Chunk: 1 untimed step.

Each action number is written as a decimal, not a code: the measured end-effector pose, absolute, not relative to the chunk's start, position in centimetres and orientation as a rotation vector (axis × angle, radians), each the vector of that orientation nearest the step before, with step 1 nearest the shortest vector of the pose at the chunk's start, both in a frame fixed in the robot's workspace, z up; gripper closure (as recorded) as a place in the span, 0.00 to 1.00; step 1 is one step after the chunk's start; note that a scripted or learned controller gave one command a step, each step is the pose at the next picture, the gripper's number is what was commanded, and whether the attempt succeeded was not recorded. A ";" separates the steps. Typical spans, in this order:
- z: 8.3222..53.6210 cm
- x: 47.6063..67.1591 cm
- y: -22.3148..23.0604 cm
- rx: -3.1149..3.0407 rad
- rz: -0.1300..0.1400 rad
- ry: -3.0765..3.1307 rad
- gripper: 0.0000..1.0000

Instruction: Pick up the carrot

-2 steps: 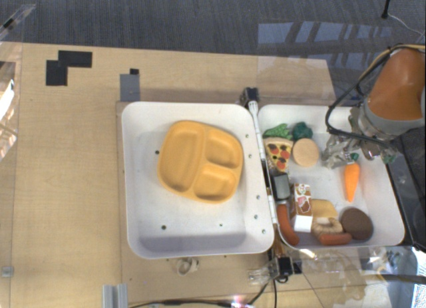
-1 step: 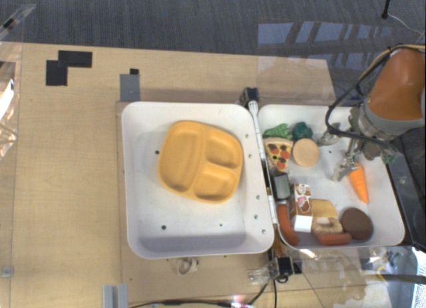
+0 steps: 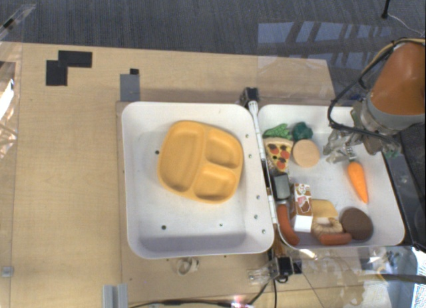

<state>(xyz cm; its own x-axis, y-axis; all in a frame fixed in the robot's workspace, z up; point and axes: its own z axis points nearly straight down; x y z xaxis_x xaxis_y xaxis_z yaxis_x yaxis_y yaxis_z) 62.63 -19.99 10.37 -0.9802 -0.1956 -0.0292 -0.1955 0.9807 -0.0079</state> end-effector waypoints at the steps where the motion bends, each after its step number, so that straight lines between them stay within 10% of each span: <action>1: 10.3 62.6 -20.0 -0.306 -0.006 3.098 0.00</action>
<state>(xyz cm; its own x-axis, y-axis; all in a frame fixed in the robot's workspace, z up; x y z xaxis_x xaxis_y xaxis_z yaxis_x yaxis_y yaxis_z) 62.59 -19.97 10.30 -0.9803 -0.1956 -0.0280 -0.1955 0.9807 -0.0069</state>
